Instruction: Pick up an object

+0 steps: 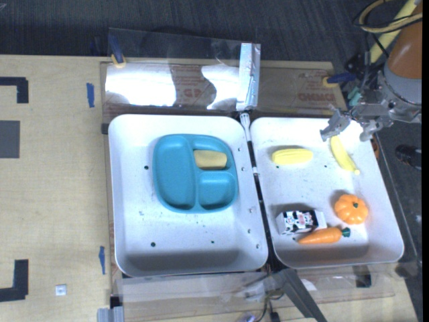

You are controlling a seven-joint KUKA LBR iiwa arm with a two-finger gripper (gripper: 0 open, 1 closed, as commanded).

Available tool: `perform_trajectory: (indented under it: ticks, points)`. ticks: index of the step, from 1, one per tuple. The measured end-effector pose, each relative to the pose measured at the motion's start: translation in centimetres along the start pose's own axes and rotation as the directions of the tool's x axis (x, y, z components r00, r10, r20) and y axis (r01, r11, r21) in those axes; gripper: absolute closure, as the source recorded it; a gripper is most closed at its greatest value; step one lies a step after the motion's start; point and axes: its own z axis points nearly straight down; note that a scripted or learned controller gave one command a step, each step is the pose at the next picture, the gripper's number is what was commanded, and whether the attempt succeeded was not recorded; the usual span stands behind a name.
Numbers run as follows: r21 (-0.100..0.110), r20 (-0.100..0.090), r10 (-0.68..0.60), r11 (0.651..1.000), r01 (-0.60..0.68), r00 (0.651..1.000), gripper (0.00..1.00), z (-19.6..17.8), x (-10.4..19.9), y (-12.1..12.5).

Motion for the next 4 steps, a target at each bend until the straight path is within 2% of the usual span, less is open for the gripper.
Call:
perform_trajectory:
  ticks: [1,2,3,4]
  points:
    - [0.008,0.000,0.140,0.990,-0.140,0.990,0.00,8.5,-5.3,1.9]
    - [-0.005,-0.008,-0.007,1.000,0.007,1.000,0.00,15.5,-6.3,2.9]
    - [-0.008,-0.002,-0.009,1.000,0.009,1.000,1.00,14.3,-6.4,3.0]
    - [-0.013,0.002,-0.016,1.000,0.016,1.000,1.00,4.9,-1.9,-0.6]
